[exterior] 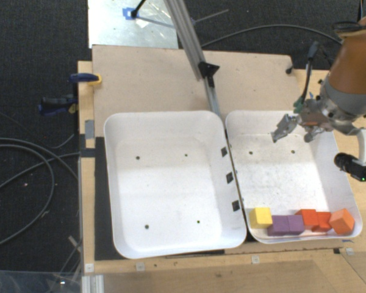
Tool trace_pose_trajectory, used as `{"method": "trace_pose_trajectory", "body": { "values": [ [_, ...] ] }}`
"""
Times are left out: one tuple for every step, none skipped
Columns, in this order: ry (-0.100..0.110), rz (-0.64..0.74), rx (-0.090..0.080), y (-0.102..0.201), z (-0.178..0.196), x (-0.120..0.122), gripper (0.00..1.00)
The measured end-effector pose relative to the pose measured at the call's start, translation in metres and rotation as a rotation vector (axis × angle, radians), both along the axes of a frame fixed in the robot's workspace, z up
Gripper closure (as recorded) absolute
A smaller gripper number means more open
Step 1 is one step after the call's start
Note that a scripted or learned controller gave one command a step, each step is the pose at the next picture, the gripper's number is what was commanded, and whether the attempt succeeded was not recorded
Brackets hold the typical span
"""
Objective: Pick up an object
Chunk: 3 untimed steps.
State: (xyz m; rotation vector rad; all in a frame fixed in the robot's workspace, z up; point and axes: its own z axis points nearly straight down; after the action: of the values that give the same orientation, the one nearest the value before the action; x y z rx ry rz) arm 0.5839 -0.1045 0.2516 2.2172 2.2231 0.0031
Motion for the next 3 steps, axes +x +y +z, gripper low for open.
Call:
{"method": "trace_pose_trajectory", "body": {
  "values": [
    [-0.003,0.003,0.001,0.0,0.011,0.001,1.0],
    [0.006,0.007,0.003,0.056,-0.04,-0.008,1.0],
    [0.004,0.007,0.002,0.105,-0.062,-0.02,1.0]
  ]
}}
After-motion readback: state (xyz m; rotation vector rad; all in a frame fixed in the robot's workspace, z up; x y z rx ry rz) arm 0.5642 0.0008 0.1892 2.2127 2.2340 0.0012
